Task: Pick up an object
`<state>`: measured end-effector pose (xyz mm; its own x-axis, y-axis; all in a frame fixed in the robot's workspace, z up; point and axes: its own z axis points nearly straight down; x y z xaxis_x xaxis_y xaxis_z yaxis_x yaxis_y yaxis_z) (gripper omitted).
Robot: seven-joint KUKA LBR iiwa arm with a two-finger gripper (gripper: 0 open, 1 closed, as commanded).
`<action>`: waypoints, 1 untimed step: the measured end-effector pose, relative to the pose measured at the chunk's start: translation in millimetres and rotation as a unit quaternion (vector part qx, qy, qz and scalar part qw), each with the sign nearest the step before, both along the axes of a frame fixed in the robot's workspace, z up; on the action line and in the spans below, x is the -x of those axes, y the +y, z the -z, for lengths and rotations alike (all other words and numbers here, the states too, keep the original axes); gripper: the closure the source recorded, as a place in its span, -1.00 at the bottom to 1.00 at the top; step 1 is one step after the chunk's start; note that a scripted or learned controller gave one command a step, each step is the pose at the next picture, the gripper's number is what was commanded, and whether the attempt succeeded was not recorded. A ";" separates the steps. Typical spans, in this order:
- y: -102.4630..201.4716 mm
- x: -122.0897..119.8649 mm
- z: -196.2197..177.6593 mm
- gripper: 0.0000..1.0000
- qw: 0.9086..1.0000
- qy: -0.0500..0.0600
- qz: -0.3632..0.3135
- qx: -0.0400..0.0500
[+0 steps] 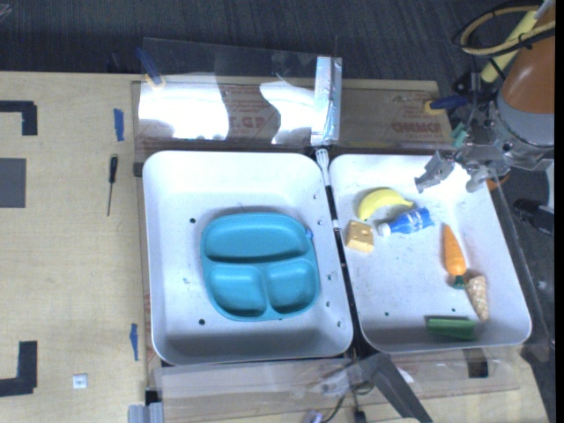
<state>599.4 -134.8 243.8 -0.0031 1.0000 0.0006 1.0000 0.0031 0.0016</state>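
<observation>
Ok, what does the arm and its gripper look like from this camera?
The grey arm carries a rounded orange band above the wrist, with yellow and black cables looping over it. The gripper is small, grey metal, two thin fingers below a cluttered wrist block with a blue fitting beside it.

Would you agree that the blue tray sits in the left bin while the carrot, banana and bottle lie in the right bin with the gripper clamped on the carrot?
Not quite: the camera view shows the gripper near the right bin's far edge, apart from the carrot. The tray, left bin, banana and bottle are as you say.
</observation>
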 end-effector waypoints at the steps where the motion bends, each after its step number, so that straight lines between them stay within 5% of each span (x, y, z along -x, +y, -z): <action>1: -57.5 46.4 118.2 -1.00 0.995 0.007 0.096 0.000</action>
